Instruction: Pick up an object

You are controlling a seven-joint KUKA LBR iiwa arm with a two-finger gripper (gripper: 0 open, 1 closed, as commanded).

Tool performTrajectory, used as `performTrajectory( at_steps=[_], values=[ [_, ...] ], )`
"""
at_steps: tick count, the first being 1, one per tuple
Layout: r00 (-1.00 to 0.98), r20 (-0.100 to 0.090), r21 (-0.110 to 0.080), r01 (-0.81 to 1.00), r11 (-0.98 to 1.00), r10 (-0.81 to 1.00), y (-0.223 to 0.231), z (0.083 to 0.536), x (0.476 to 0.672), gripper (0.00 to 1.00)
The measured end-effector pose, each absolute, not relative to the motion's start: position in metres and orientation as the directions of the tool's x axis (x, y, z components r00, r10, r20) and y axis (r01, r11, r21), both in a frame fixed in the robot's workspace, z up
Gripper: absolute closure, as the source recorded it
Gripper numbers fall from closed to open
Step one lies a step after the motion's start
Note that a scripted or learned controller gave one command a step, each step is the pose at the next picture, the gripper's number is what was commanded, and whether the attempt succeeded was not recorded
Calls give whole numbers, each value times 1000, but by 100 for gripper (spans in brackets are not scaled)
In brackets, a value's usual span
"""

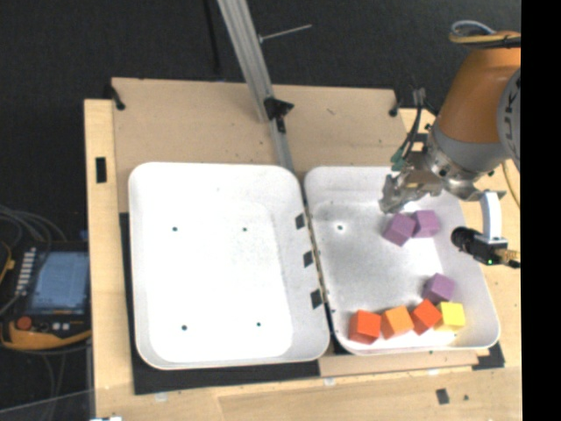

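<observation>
Here is the arm, grey with its orange band [478,77], reaching in over the right bin [351,191]. The gripper [396,196] hangs low over that bin's upper half, just above and to the left of a pair of purple blocks. From this angle I cannot tell whether it is wide or narrow, and nothing shows held in it.

Now the blocks. The nearer purple block [400,229] sits just below the gripper, a small matte cube turned at a slant so one corner points down toward the bin's near edge. Its neighbour, a second purple block [427,223], touches it on the side away from the bin's left wall, sitting squarer and a shade lighter on top. Both rest flat on the white floor, roughly midway across the bin.

Further down the right bin, a third purple block [440,287] stands alone near the right wall. Along the bin's bottom rim runs a row of cubes: a red-orange block [365,325] closest to the left wall, then an orange block [398,320], then another red-orange block [427,315] tilted up, then a yellow block [452,313] nearest the right wall. These four sit touching or nearly so.

The left bin [219,261] lies beside the right bin, the two rims meeting down the middle.
</observation>
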State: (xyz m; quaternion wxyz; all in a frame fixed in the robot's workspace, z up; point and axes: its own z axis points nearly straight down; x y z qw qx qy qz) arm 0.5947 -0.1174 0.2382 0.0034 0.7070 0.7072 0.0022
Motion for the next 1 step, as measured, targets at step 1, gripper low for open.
performTrajectory(
  at_steps=[1],
  values=[
    [-4,-1,3,1000,4,1000,-118,245,596,100]
  ],
)
